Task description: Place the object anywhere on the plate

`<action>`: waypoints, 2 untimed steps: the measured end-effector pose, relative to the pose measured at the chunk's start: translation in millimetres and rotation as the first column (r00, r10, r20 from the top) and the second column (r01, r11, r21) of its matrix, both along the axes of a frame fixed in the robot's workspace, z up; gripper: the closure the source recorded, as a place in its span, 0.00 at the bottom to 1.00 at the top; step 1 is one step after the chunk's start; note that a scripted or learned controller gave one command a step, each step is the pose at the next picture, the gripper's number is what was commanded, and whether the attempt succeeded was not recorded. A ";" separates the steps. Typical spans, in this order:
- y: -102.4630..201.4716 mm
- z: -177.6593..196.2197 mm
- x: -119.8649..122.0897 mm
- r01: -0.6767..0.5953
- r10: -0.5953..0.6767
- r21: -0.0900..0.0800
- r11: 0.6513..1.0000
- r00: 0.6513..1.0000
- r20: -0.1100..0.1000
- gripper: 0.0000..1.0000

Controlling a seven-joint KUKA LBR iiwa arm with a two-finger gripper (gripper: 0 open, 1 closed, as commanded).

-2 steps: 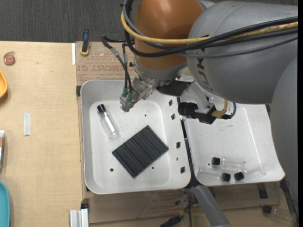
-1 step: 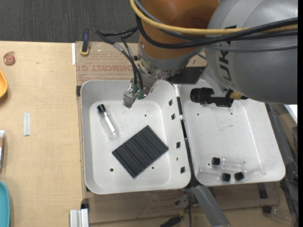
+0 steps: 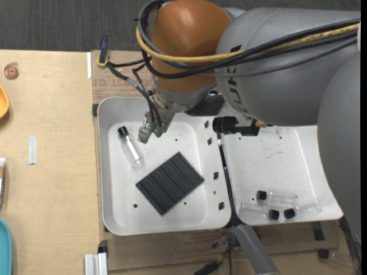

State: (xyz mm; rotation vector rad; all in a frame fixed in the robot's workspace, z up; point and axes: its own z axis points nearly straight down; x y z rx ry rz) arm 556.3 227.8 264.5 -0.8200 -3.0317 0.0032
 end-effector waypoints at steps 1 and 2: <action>-12.3 38.3 -39.5 -0.283 0.283 0.001 0.959 0.959 0.001 1.00; -87.6 24.2 -77.8 -0.368 0.368 0.001 0.930 0.930 0.002 1.00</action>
